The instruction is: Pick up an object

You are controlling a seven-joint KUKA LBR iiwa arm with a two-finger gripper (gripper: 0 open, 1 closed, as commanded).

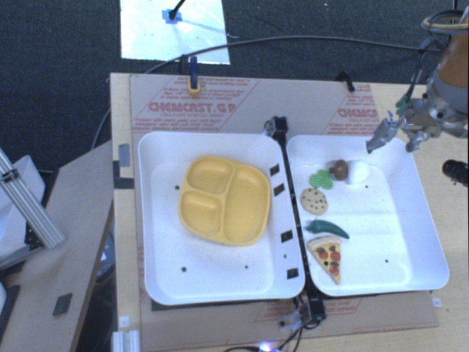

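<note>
Counter is seen from above, covered by a board with red CHEMCAST print; two white bins sit on it side by side.

Left bin carries a yellow compartment plate, three sections, placed slightly up from bin centre, tilted a little clockwise.

Right bin carries the small toy food, all clustered toward its 9–10 o'clock side, close to the divider between the bins.

Arm is seen at the 2 o'clock corner of the view, grey with the orange band at the top edge. Gripper is positioned over the far rim of the right bin, at that bin's 1 o'clock. Fingers are spread apart, nothing seen between them. No contact with any item is seen; the nearest item, the white ball, lies at 7 o'clock from the gripper, apart from it.

Items, big to small:
- Pizza slice: lowest of the cluster, at 7 o'clock in the right bin, tip pointing toward 5 o'clock.
- Green pepper: just above the pizza slice, lying roughly horizontal.
- Cookie: at 11 o'clock from the pepper, flat.
- White ball: at 11 o'clock in the bin, touching the brown piece.
- Green leafy piece: just above the cookie.
- Brown piece: between the leafy piece and the white ball; exact type cannot be told.

Outside the counter at 12 o'clock, a white sheet lies on the dark floor.
</note>
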